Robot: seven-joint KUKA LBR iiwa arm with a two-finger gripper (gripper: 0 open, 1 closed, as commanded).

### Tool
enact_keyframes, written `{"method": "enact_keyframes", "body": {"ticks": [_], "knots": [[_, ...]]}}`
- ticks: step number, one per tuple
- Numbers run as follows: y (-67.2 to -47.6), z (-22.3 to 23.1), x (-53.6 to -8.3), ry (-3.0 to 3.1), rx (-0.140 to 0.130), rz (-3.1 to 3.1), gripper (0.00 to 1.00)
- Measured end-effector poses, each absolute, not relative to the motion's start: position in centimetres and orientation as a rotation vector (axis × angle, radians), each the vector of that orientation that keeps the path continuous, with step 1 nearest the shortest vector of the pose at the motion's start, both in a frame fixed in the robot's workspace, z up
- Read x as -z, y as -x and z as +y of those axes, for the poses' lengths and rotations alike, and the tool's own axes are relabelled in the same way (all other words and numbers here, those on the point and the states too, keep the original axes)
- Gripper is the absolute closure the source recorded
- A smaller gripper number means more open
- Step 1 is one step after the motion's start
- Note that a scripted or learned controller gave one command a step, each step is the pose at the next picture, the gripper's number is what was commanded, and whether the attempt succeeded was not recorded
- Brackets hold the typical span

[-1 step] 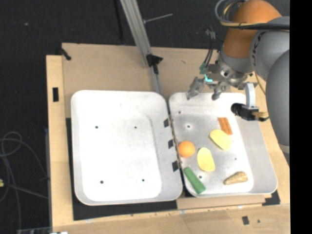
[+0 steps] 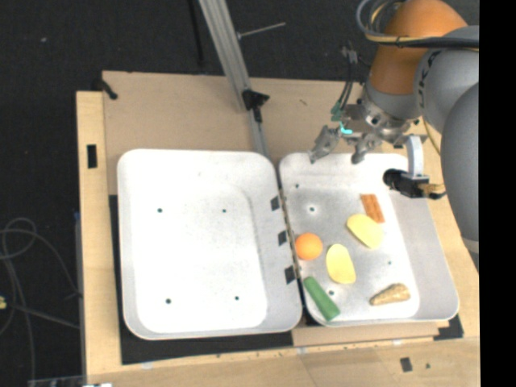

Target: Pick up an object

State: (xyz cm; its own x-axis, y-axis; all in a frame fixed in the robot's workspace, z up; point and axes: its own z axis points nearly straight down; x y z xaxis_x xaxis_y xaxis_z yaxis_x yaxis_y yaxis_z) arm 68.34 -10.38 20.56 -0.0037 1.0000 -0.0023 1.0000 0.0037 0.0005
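Orange ball [image 2: 308, 247], green stick [image 2: 321, 298], white bins [image 2: 201, 168].

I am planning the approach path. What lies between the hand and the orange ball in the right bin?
In the camera view, only bare white bin floor lies between the hand and the orange ball; the other items sit further right.

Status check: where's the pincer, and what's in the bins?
Pincer open above right bin's far edge, holding nothing. Orange ball, two yellow pieces, green stick untouched. Nothing blocking.

Tan bench [image 2: 185, 111] bears left bin [image 2: 197, 240] and right bin [image 2: 419, 256] side by side
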Motion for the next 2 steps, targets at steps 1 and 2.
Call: {"method": "enact_keyframes", "body": {"ticks": [1,2], "knots": [[-67.5,-9.9,-15.7,-2.22,0.006,2.225,0.0],[-67.5,-10.1,-10.5,-2.222,0.007,2.222,0.0]]}}
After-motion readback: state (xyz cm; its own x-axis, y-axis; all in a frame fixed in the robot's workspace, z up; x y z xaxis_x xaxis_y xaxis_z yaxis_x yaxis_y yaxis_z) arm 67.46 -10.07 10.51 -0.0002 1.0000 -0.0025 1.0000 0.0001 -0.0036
